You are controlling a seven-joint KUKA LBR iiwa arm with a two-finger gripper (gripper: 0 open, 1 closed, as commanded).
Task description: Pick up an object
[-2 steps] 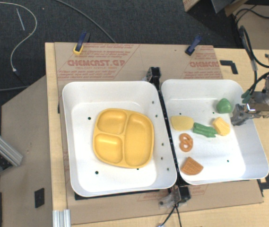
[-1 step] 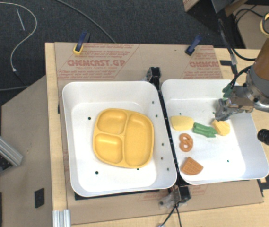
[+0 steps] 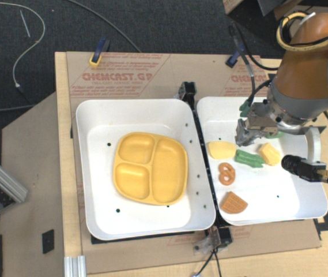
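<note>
Hovering low in the right bin, my gripper sits just above a glossy green piece; whether my fingers are spread, I cannot tell. Nearby lie a pale yellow lump, a yellow wedge, a knotted pretzel and an orange slice. A smooth yellow compartment tray occupies the left bin.

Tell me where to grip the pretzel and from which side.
Judging by its pose, grip the pretzel across its outer edges, coming straight down from above: it lies flat in the right bin, with bare floor around it, apart from the green piece and the wedge.
</note>
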